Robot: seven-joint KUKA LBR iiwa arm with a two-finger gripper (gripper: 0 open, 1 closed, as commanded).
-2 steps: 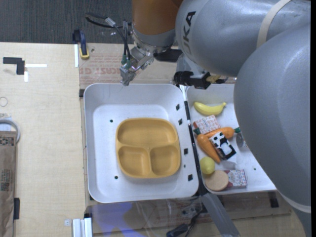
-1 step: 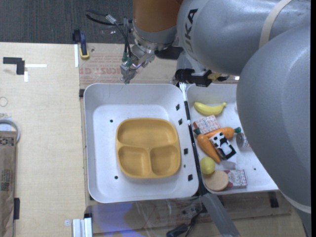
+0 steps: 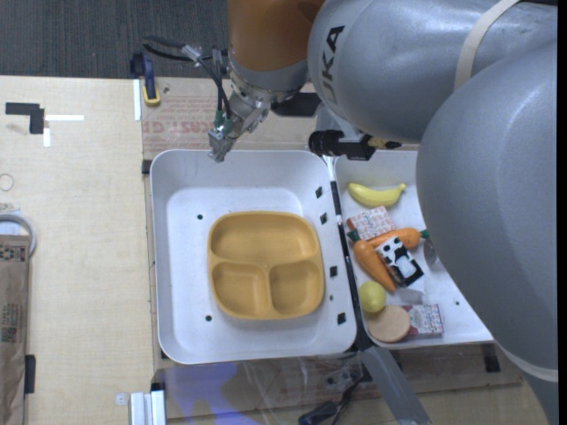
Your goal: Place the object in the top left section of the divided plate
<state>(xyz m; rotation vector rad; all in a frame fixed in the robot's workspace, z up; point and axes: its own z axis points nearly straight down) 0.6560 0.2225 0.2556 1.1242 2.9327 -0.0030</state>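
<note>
Two shallow white bins sit side by side on the pale wooden surface. Nearest the camera, in the right-hand white bin, lies a cluster of candidates: a flat tan round disc just beside a small printed carton, a yellow-green round fruit touching the disc's upper edge, then an orange toy carrot against a black-and-white patterned piece. Further back rests a yellow toy banana, apart from the rest.

In the left-hand white bin stands the yellow plastic divided plate, with two small sections on its near side and one wide section behind them. Nothing lies in any of them.

Beyond the plate, the hand hangs over the far rim of the left bin, near its far left corner, below the arm's orange band. I cannot tell whether it is released or clenched, and nothing can be seen carried in it.

By my reading, the task is at its start: the object to be placed has to be one of those in the right bin, well apart from the hand. The next move calls for crossing to that bin and coming down on one piece; the banana, lying alone, looks the easiest pick, while the crowded pieces risk a fouled grasp.
</note>
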